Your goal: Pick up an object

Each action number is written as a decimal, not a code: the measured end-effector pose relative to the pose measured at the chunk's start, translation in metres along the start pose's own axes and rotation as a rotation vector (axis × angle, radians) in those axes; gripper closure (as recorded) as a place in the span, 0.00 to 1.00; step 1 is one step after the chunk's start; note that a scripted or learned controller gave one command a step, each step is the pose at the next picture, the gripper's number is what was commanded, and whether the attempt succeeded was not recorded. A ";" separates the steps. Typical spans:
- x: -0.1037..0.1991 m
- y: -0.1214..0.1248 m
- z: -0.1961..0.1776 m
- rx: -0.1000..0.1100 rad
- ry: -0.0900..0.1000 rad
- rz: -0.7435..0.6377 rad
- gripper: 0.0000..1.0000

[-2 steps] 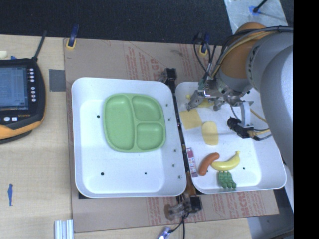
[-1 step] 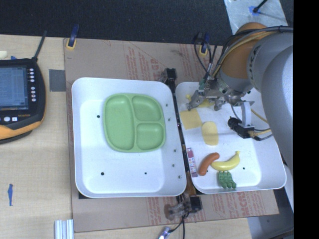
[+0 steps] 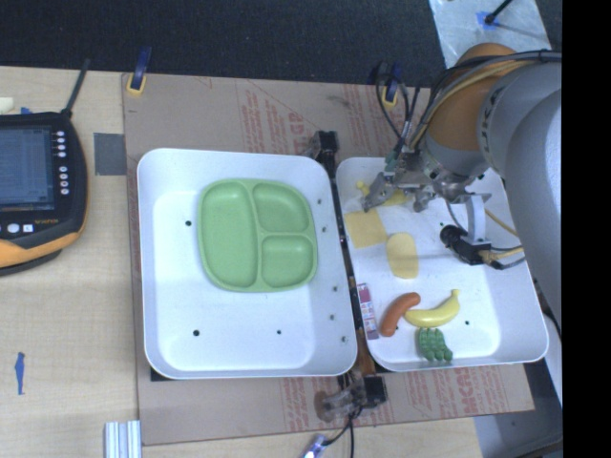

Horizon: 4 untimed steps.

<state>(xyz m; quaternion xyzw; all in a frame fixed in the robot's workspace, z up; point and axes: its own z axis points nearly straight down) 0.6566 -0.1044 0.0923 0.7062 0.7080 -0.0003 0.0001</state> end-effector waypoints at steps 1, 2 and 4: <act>-0.043 0.000 0.000 0.000 0.000 0.000 0.00; -0.003 0.000 -0.090 0.001 0.001 -0.001 0.00; 0.001 -0.036 -0.020 0.005 0.001 -0.004 0.00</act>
